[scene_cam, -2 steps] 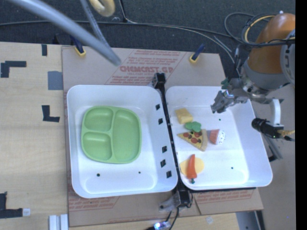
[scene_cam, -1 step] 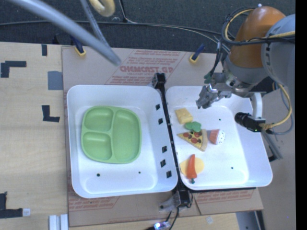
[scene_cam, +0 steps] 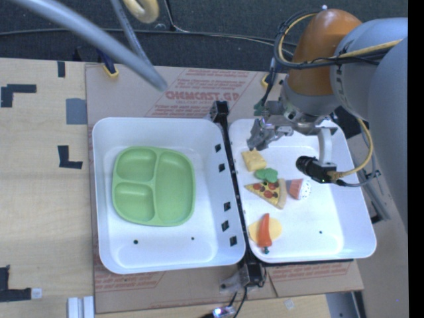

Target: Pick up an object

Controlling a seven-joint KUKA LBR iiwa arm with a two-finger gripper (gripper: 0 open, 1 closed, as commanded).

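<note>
The right bin (scene_cam: 331,237) holds several toy foods. A yellow cheese-like piece (scene_cam: 252,160) lies near its upper left, with a green leafy piece (scene_cam: 267,175) just below it. Beside those lie a pizza slice (scene_cam: 267,191), a red-and-white strawberry-like piece (scene_cam: 298,189), and an orange-and-yellow piece (scene_cam: 265,229) nearer the front. My gripper (scene_cam: 260,138) hangs over the bin's upper left corner, just above the yellow piece. I see nothing between its fingers.
The left bin (scene_cam: 106,244) holds a green divided plate (scene_cam: 154,185). A black divider (scene_cam: 228,177) runs between the bins. Cables loop around the wrist, and a black camera unit (scene_cam: 314,169) sticks out over the right bin.
</note>
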